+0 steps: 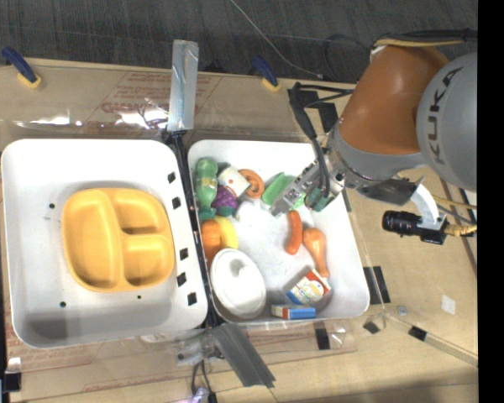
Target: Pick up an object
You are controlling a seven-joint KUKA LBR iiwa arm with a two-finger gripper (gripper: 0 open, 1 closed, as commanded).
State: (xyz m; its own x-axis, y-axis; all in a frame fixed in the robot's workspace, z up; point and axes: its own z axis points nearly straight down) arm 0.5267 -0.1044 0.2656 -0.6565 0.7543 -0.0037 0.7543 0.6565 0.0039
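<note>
A heap of toy food fills the right bin at centre frame: an orange carrot, a green block, purple grapes and a white bowl. The gripper hovers above the carrot; its finger state cannot be told. A yellow divided tray sits in the left bin.

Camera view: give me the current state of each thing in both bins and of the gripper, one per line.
Yellow plastic divided tray: flat in left white bin, compartments bare.
White round bowl: in right white bin, near front corner.
Orange toy carrot: lying loose on bin floor.
Green toy block: lying beside gripper.
Small carton: tipped on its side.
Gripper: low over right bin, nothing visibly held.
</note>
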